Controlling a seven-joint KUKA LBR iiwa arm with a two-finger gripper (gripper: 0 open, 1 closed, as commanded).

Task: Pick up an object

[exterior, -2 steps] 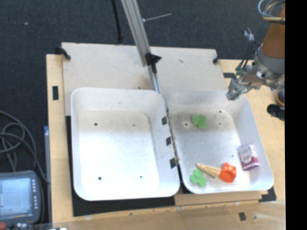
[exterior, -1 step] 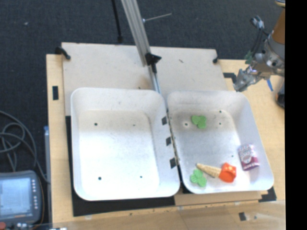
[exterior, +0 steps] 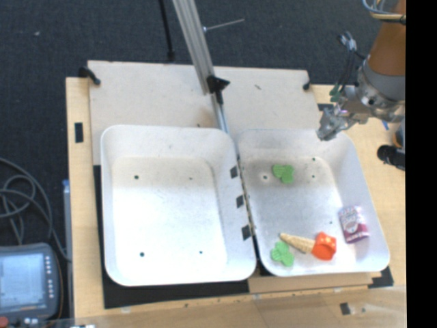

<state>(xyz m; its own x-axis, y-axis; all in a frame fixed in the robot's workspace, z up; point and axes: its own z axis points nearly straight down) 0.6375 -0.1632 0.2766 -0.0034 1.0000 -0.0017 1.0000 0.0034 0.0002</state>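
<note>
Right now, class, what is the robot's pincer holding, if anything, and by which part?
Nothing. The pincer hangs above the far right corner of the right bin, with no object between its tips; the toys lie untouched in the bin.

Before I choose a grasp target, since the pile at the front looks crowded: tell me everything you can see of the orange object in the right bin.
The orange object is small, blocky and bright orange-red, plastic-looking, with pale specks on top. It lies near the front edge of the right bin, apparently touching the wide end of a tan cone that lies on its side to its left. A purple packet sits just apart to its right. The gripper is far off at the bin's back rim.
</note>
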